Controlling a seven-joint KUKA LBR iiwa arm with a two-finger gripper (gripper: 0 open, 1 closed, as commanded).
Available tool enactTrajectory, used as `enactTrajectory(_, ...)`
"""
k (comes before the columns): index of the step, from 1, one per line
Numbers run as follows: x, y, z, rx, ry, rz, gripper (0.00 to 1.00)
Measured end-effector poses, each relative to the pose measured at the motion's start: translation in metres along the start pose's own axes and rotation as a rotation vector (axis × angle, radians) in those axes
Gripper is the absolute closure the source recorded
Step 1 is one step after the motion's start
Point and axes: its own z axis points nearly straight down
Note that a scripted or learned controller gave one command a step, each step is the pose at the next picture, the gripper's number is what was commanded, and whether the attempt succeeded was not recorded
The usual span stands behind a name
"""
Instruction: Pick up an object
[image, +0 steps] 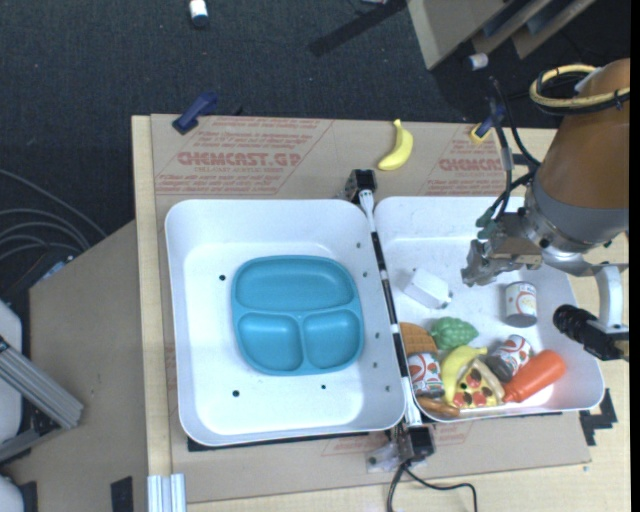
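The grey arm with its orange band (590, 130) enters from the right and ends in a two-finger metal gripper (484, 262) poised over the right shallow white plastic bin (440, 215). Whether the fingers stand apart or together cannot be told at this slant, and nothing can be made out between them.

Just left of and slightly below the gripper lies a small white rectangular block (427, 290) on the bin floor. Just right of and below the gripper stands a small cylindrical can with a white and red label (520, 301). Further below the gripper, along the near edge of the same bin, a cluster of toy foods is crowded together: a green leafy plastic vegetable (454, 331), a yellow plastic banana (457, 364), a slice of toy pizza (478, 388), an orange plastic carrot (538, 374), a second red-and-white can (423, 371) at the cluster's left end, and another red-and-white can (510, 352) touching the carrot.

Well to the left of the gripper, in the left white bin (190, 300), rests a blue three-compartment plastic tray (296, 312). Above and to the left of the gripper, outside both bins on the bench board (250, 160), lies another small yellow banana (397, 148).
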Motion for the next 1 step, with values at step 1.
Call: enactTrajectory(1, -0.0259, 0.0191, 0.0016, -0.004, -0.002, 0.001, 1.0)
